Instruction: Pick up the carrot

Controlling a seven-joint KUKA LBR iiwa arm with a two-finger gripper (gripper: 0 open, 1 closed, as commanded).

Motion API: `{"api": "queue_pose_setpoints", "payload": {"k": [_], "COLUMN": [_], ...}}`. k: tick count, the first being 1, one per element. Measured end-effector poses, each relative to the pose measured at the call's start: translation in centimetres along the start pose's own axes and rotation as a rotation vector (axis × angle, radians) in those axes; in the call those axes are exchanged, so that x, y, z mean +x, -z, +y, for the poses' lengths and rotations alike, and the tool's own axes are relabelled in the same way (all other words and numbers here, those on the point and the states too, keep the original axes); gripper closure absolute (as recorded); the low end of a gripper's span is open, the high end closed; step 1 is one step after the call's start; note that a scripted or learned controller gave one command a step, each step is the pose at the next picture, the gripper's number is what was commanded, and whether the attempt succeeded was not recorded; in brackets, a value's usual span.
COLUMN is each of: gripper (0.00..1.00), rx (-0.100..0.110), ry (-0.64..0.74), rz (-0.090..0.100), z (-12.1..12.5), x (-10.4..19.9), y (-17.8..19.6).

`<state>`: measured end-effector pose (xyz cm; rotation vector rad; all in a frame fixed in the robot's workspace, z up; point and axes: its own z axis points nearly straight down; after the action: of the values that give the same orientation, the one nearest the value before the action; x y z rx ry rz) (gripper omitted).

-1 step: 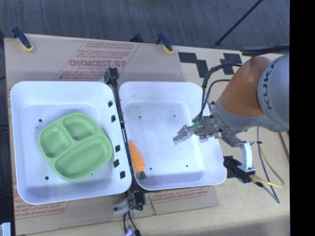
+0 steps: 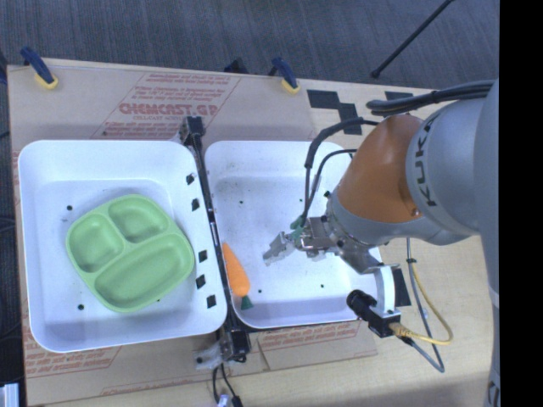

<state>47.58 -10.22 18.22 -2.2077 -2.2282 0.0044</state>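
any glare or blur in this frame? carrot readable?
Camera view: even, soft lighting, no hard glare on the white bins; carrot sharp enough against the right bin's left wall; gripper slightly soft; green plate evenly lit, faint shadow beneath.

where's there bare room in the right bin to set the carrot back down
Free: the far half of the right bin, between the divider and the arm's cables. Also the near floor strip between the carrot and the gripper. Crowded: the right side under the arm, and the left wall where the carrot lies.
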Motion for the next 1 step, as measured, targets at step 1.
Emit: {"api": "queue_pose_setpoints", "payload": {"k": [1], "gripper": [0.0], "rx": [-0.002], "ry": [0.0], "rz": [-0.001], "z": [2.23], "x": [4.01], "y": [0.93]}}
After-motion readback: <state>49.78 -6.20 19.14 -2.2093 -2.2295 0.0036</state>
